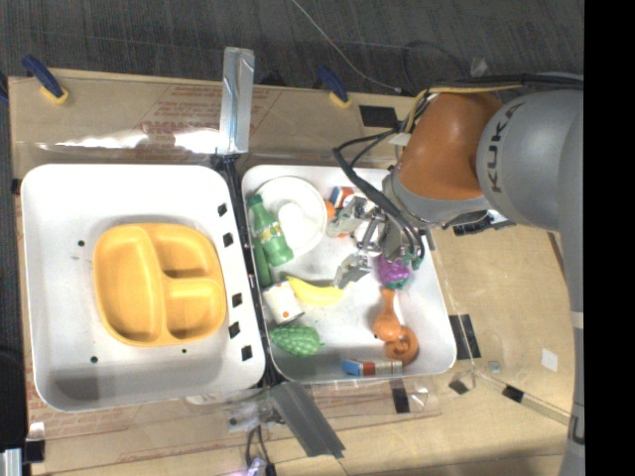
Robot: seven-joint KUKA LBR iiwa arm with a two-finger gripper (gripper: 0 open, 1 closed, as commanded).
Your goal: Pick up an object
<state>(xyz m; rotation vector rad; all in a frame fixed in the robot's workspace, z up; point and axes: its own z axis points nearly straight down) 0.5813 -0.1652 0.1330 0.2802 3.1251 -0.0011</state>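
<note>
While crowded along the bottom edge of the frame, lies nearest of all a small blue-and-red item [365, 368], flat against the lower wall of the right bin [437, 315], likely pushed there out of easy reach. Just above, toward lower centre: a green bumpy toy [297, 340] beside the dividing wall, and to its right an orange long-necked toy [393, 330], neck pointing up the frame toward a purple bunch of grapes [394, 271]. Further up, at centre: a yellow banana [316, 291] lying crosswise, touching a small white-and-orange piece [283, 303], with a green bottle [268, 234] stretched along the left wall and a white bowl [296, 214] behind it. Poised low over the middle of this clutter, between banana and grapes, sits the gripper [361, 262]; cannot tell whether spread or closed, and nothing seen caught in it, so no pick counted as made. Probably aimed at banana or grapes, both just beside the tips; tight neighbours make a clean grab doubtful. Over to the left of the frame: the left bin [50, 266] holding 1 yellow divided tray [159, 281], flat and central. Farthest, upper right: the grey arm with orange band [451, 157], bent down into the right bin, cables looped around the wrist.
</note>
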